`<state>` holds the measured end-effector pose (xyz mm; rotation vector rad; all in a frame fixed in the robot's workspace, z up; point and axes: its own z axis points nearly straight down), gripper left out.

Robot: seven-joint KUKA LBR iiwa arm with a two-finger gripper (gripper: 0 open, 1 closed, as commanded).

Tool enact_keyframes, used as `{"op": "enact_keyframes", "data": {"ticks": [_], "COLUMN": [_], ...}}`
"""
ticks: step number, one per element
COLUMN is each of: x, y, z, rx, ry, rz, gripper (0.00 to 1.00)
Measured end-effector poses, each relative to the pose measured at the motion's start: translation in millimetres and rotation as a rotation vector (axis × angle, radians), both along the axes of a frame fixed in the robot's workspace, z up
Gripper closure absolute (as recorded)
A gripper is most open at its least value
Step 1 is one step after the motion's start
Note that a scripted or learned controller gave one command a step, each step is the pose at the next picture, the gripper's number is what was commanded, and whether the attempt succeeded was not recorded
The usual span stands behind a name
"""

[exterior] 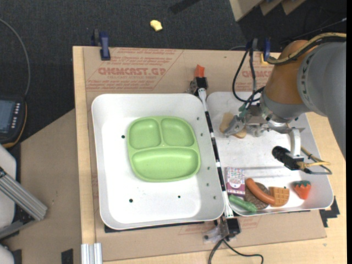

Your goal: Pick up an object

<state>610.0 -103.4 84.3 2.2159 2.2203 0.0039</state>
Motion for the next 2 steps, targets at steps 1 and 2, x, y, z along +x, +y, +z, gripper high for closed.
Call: {"op": "enact_keyframes", "data": {"ticks": [1, 2], "x": [16.9, 14.3], "y": [4.5, 3.7], "z": [0.5, 10.4], "rx": [0.001, 0.002], "ry": [0.001, 0.012], "rz": [0.000, -0.002], "gripper": [0.00, 1.00]}}
